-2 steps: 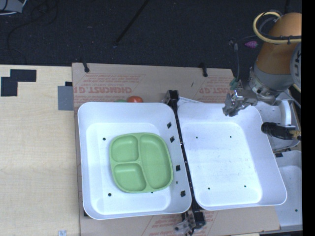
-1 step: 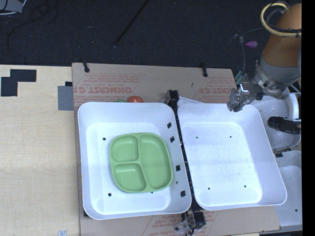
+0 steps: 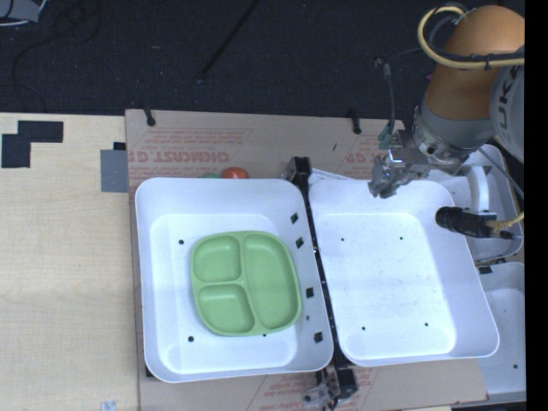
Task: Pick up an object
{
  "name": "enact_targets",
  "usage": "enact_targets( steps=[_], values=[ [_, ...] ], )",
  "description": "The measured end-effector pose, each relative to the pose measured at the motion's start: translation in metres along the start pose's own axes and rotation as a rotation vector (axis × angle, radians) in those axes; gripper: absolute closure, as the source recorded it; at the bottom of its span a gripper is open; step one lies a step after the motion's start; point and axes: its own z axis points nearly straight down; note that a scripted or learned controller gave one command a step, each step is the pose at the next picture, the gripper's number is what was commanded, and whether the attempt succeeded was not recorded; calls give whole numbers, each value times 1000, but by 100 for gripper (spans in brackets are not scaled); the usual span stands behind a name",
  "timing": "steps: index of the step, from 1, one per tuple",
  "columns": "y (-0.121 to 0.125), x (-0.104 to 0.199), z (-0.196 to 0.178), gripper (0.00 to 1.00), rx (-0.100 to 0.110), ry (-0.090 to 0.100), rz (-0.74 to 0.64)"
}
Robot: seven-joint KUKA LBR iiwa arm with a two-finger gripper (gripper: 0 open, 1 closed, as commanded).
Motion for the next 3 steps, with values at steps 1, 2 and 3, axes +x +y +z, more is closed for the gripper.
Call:
enact_targets(
  steps=[1, 2, 3],
  values=[
    [3, 58, 0, 100, 0, 0, -1],
    [-4, 117, 9, 100, 1, 0, 0],
    [1, 171, 11, 100, -1, -1, -1]
  ],
)
